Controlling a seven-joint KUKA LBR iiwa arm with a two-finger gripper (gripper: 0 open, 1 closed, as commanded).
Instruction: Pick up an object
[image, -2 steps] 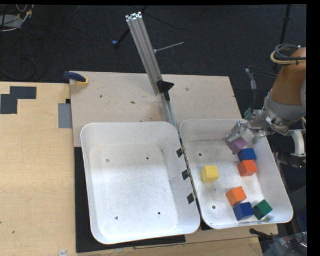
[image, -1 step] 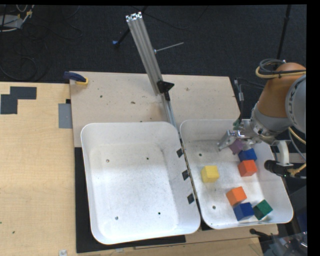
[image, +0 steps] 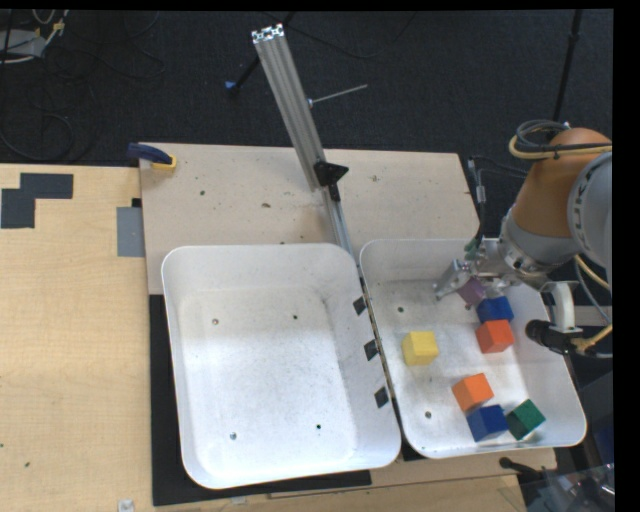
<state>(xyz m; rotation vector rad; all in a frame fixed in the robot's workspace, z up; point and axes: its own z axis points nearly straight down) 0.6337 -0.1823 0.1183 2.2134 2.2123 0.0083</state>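
— What's in the bins?
— The right bin (image: 570, 425) holds a yellow cube (image: 420, 347), two orange cubes (image: 494, 336) (image: 472, 390), two blue cubes (image: 494, 309) (image: 486, 421), and a green cube (image: 525, 417). The end effector (image: 468, 282) is clamped on a purple block (image: 471, 291).
— And around them?
— A pale wooden table (image: 240, 195); dark floor (image: 120, 70) beyond.

A small purple block (image: 470, 292) sits in the right bin's (image: 560, 400) far part.

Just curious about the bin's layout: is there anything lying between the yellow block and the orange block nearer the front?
No. In the camera view, only bare white bin floor lies between the yellow block and the orange block.
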